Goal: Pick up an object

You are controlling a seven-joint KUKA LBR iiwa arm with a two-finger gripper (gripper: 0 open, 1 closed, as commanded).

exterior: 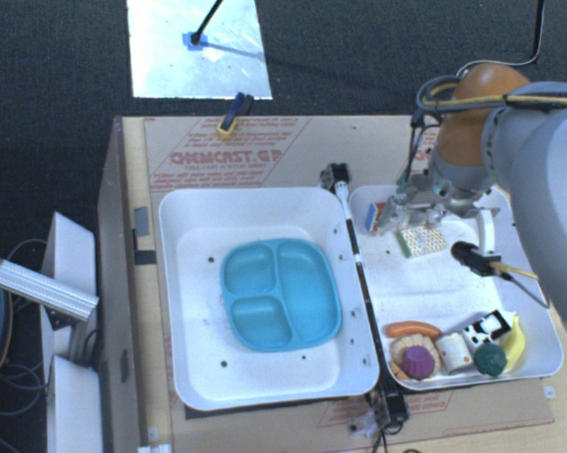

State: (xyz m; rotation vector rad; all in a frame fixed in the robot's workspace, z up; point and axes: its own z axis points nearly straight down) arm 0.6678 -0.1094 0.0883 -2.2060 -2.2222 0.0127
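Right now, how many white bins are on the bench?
2: the left bin holds a blue tray; the right bin holds small toys, under the gripper.

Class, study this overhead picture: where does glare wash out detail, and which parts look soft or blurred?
Camera view: glare whitens the shiny silver sheet on the dark floor and brightens the right white bin; the grey arm with its orange band looms close and soft; the gripper is too blurred to read; the blue divided plastic tray in the left white bin is evenly lit.
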